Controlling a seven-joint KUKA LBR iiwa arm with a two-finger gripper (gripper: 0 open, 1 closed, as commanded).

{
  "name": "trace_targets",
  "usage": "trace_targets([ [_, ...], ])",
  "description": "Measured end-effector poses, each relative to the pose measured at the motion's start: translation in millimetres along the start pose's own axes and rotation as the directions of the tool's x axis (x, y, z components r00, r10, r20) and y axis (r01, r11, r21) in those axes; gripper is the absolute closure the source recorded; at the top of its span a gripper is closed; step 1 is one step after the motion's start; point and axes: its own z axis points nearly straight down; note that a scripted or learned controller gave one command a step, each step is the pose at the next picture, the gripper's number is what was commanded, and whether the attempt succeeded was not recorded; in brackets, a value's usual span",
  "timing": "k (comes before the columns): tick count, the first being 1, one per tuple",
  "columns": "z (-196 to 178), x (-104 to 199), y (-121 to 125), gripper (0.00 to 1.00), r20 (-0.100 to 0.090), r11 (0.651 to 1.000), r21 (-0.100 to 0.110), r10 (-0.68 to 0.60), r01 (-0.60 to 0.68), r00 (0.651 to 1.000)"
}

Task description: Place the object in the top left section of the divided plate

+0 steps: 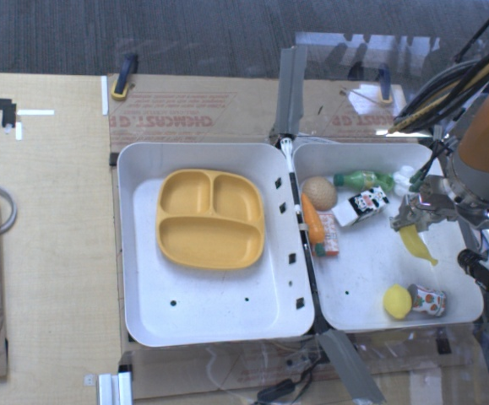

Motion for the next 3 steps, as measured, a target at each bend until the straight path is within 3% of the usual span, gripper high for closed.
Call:
trace_targets([
  [1, 47.4, 30.8, -40.3, 1.00, -0.001, 0.987, 0.002, -0.164, 0.164, 0.987],
  [2, 98.2, 24.7, 4.3, 1.00, 0.000, 0.995, 0.000, 0.099, -0.099, 0.995],
  [3, -1.6, 73.6, -21.5, 1.00, 0.002, 0.936, 0.002, 0.351, -0.351, 0.936],
])
